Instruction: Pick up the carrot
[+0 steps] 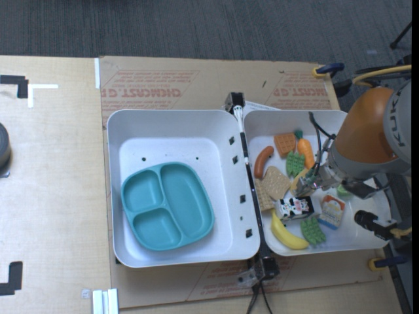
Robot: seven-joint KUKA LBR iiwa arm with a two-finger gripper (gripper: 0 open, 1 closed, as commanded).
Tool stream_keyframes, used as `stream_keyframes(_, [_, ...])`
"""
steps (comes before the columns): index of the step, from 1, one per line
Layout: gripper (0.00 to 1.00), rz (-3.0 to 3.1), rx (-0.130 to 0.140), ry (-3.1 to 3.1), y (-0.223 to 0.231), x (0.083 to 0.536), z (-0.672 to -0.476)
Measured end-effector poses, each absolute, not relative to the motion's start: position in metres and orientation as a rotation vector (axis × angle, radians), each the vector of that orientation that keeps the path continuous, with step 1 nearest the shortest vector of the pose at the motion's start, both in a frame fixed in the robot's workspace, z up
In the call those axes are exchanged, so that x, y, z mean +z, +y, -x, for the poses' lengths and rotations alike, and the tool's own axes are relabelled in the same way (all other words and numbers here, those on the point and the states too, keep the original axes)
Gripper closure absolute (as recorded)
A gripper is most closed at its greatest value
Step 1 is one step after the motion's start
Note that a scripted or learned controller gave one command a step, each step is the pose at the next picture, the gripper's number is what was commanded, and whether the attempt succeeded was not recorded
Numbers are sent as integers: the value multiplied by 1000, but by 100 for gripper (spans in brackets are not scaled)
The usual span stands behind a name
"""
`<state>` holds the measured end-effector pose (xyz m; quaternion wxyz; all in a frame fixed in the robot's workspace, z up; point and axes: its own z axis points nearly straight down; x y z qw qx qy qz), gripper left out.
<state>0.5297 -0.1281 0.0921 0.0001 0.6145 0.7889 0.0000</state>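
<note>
One carrot [305,152] lies far in the right bin [340,239], touching crowded toy food (jaws' state cannot be told). Risk: neighbouring sausage [263,160] or cracker [284,142] gets grasped instead.

gripper [309,183]: largely covered by the arm's wrist; whether the fingers are apart or together cannot be told.
arm [373,136]: cut off by the right edge of the view.
right bin [262,123]: its right wall and far right corner are hidden behind the arm.
carrot [305,150]: its lower end is partly masked by cables and the wrist.
small carton [332,211]: print too small to be read.
dark round object [2,149]: cut off by the left edge; it cannot be identified.
</note>
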Motion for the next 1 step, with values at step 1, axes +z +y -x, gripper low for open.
stream_keyframes(1, [100, -2002, -1, 2416, -91, 230, -554])
